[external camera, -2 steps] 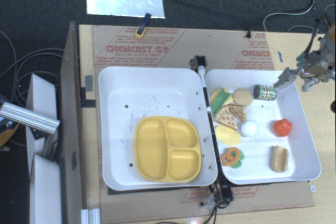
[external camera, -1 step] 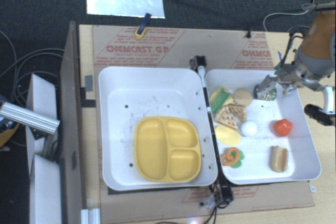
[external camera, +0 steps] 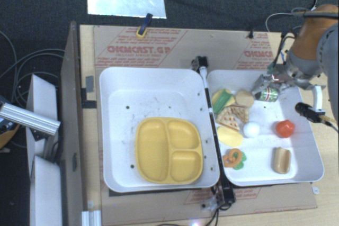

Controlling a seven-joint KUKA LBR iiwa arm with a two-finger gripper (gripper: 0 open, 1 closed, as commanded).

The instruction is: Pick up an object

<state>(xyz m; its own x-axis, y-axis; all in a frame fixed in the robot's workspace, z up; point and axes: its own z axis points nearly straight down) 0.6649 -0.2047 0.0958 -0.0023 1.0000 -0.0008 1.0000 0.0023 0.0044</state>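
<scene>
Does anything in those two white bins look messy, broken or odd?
Nothing looks broken or spilled. The yellow divided tray lies flat in the left bin; the toy foods cluster loosely in the right bin, the small can on its side beside the gripper.

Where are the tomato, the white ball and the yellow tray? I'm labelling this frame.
tomato [external camera: 285,128]: camera view, middle of its red top.
white ball [external camera: 251,129]: camera view, its centre.
yellow tray [external camera: 168,150]: camera view, central divider.

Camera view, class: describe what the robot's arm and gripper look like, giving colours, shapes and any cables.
The arm is a thick, rounded grey body with an orange band near the wrist. Its gripper is a small block of silver-grey metal, paler and more angular than the arm. Thin light cables loop beside the wrist, and a thin dark cable runs up behind the arm.
</scene>
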